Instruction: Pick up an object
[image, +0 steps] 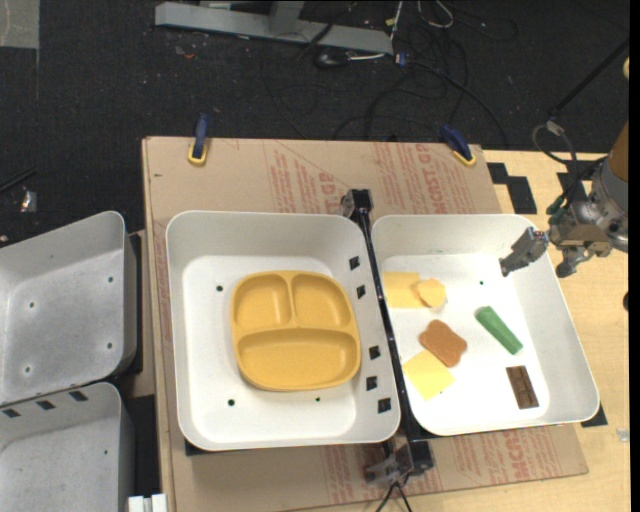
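Dark carpet strewn with cables surrounds a bench topped with a brown board (300, 180), pinned at the back by two blue-and-yellow clamps (199, 142). Two shallow white bins sit side by side on it.

At the right edge the gripper (548, 250) hangs over the upper right corner of the right bin (560, 400). Its two dark fingers (520, 252) stand spread apart, one reaching down-left over the bin's rim, the other nearer the arm. Nothing lies between them, and they appear to touch none of the objects. Only the wrist of the arm (605, 200) shows behind, grey metal with a bit of orange at the frame's edge.

Nearest below the gripper lies a green stick (498, 330), apart from the fingers. Its long axis runs on a diagonal, from upper left to lower right. Further toward the bin's front right corner sits a small dark brown bar (521, 387), with its length running roughly front to back, tilted slightly. Near the bin's middle is a tan toast-shaped piece (443, 343), overlapping the upper corner of a pale yellow square (427, 377). Behind these, near the divider, lies another yellow slab (400, 290) with a small orange-yellow piece (431, 294) touching its right side.

Across the divider, the left bin (200, 250) holds a yellow sectioned plate (296, 331), two small compartments at the back and one wide one in front. Two more white trays (60, 290) rest off the bench at the left.
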